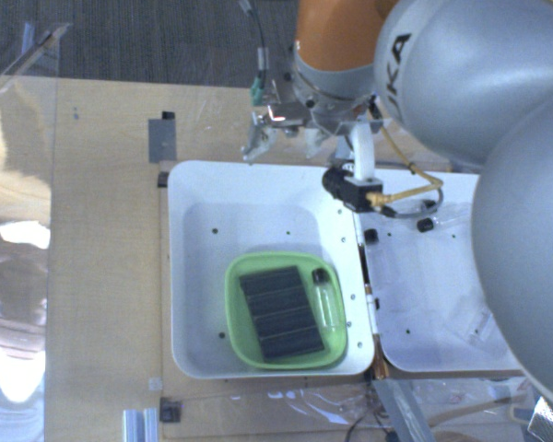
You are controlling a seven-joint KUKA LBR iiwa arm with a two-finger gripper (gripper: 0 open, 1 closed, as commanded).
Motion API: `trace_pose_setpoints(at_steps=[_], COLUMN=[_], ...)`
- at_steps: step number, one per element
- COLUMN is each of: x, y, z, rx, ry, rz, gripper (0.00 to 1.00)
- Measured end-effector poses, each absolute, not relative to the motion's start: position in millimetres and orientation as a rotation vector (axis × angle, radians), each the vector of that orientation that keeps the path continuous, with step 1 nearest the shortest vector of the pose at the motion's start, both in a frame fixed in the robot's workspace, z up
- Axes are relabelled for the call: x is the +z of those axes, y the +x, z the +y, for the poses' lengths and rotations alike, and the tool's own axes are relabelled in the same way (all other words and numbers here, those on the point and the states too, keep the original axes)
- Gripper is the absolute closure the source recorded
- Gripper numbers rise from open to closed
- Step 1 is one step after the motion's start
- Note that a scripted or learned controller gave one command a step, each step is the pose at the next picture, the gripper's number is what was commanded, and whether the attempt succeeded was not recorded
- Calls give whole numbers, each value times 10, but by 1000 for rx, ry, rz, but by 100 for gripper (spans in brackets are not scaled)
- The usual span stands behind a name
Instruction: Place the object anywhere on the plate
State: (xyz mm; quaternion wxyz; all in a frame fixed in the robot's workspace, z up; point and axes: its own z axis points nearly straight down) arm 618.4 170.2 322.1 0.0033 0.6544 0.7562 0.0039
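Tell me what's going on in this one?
The grey arm hangs over the far rim of the bins, its gripper near the back edge of the left bin, with nothing visibly in it. In that bin, a green plate already carries a black ridged slab and a small clear bottle beside it.

**Colours, quick pass**

I see a lime-green plate point(232, 295) in the near right corner of the white left bin point(195, 247). On it are a black ribbed slab point(281, 313) and a clear bottle point(327, 302) with a black cap. The right bin point(433, 320) is white too. The bench point(101, 274) is tan wood grain. The arm point(461, 53) is grey with an orange band point(336, 17).
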Motion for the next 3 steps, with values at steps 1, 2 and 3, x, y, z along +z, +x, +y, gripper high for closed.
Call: trace_pose_setpoints(at_steps=[1, 2, 3], x=[2509, 2555, 3071], y=[6684, 6693, 6700], z=[1849, 1974, 1562], rx=[8, 9, 15], ry=[2014, 1965, 1979], rz=[2405, 2445, 2429], gripper=[0, 0, 0])
